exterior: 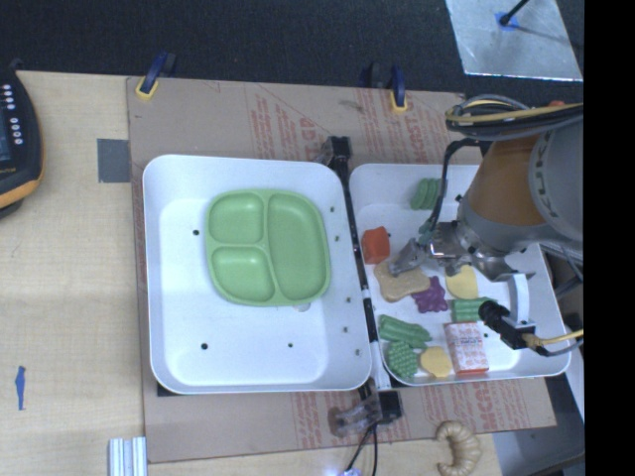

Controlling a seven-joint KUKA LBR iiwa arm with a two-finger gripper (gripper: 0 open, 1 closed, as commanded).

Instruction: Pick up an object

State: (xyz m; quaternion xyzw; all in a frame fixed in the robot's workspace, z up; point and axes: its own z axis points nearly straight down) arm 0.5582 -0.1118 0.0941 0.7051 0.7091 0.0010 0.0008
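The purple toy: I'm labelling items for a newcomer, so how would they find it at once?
Look in the right-hand white bin, the one crowded with small toys. Near its middle, just below the gripper, lies the purple toy, between a tan piece and a yellow one. It is the bin's only purple item.

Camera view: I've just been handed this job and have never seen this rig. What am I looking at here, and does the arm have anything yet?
This is one fixed camera above the bench, looking down at a slant. The grey arm with the orange band reaches in from the right; its hand hangs low over the right bin. That bin holds small toy foods: an orange block, a tan piece, a purple piece, yellow and green pieces, and a small red and white packet. The left bin holds a green divided plate. I can't see any object between the fingers, so don't count anything as picked up yet.
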